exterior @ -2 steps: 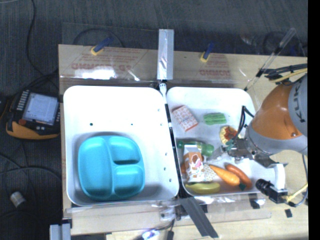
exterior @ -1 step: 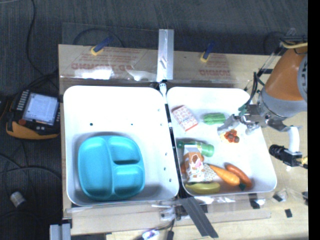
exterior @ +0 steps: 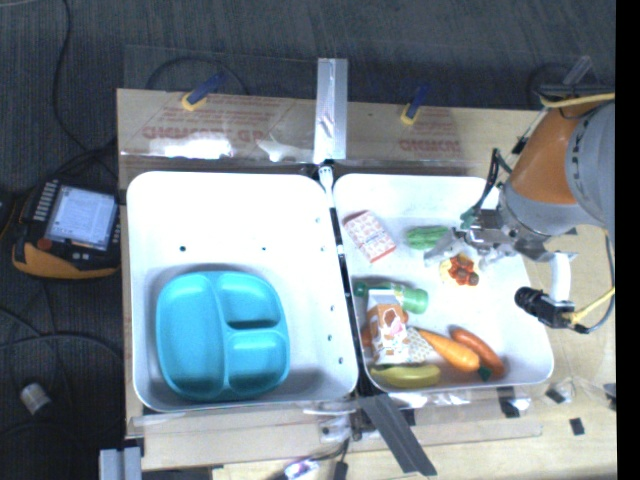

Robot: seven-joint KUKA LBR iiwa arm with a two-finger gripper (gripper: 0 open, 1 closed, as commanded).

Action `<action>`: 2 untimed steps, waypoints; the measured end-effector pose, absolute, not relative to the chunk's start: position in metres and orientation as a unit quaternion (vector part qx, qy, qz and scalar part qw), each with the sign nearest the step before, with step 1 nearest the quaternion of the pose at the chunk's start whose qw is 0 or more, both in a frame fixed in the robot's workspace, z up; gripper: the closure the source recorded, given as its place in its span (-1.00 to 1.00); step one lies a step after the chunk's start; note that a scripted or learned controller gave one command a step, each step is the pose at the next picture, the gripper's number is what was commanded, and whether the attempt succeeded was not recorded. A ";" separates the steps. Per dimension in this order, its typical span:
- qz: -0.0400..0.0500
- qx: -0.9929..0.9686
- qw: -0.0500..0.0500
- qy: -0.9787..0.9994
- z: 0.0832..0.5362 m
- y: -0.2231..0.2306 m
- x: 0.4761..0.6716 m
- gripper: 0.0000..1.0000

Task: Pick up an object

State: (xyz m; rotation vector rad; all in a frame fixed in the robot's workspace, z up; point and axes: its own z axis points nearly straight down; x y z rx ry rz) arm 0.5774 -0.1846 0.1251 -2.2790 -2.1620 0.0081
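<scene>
My gripper (exterior: 462, 248) hangs over the upper right part of the right bin (exterior: 520, 298), at the end of the grey arm with the orange band (exterior: 550, 168). Just below it lies a small red and orange object (exterior: 462, 270), touching or nearly touching the gripper. A green vegetable (exterior: 428, 236) lies just left of the gripper. Further left is a pink and white box (exterior: 367, 235). Whether anything is held cannot be made out.
The right bin's front holds a green bottle (exterior: 395, 294), a printed carton (exterior: 388, 333), a carrot (exterior: 443, 348), a sausage (exterior: 478, 349) and a banana (exterior: 405, 375). A blue divided tray (exterior: 222, 330) lies in the left bin (exterior: 230, 218).
</scene>
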 end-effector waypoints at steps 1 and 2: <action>0.004 -0.725 0.000 -0.689 0.134 -0.184 0.577 1.00; 0.004 -0.725 0.000 -0.689 0.134 -0.184 0.577 -1.00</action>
